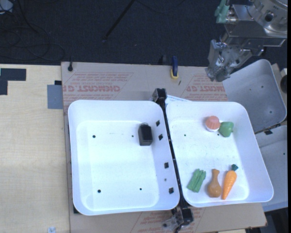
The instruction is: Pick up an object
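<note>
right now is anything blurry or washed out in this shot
Camera view: the hand looks soft and blurred at upper right; the white bins glare, the right bin brightest along its rim; the carrot and the dark block stay fairly sharp.

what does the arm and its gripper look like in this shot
The arm is mostly silvery grey metal, with a rounded casing at the top right and blocky plates below it. A small green part sticks out on its left side. The gripper is dull grey metal with dark details.

Even bright light, soft shadows, sharp.
</note>
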Motion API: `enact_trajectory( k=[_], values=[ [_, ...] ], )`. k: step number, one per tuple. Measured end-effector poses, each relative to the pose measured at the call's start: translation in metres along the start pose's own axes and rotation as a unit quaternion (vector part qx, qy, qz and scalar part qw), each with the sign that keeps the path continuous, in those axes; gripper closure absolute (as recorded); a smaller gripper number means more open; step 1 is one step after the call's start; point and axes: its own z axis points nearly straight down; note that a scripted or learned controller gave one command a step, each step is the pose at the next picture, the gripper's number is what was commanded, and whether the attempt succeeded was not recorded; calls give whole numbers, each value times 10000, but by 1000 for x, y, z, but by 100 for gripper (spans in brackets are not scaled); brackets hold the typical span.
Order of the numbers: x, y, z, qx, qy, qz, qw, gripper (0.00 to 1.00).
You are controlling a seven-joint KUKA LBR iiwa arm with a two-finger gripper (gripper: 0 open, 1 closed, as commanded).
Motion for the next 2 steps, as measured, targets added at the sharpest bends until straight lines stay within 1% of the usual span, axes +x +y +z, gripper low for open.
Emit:
enact_trajectory(
  k=[2],
  values=[
    [1, 0, -18, 36, -3, -33, 10000, 100]
  ],
)
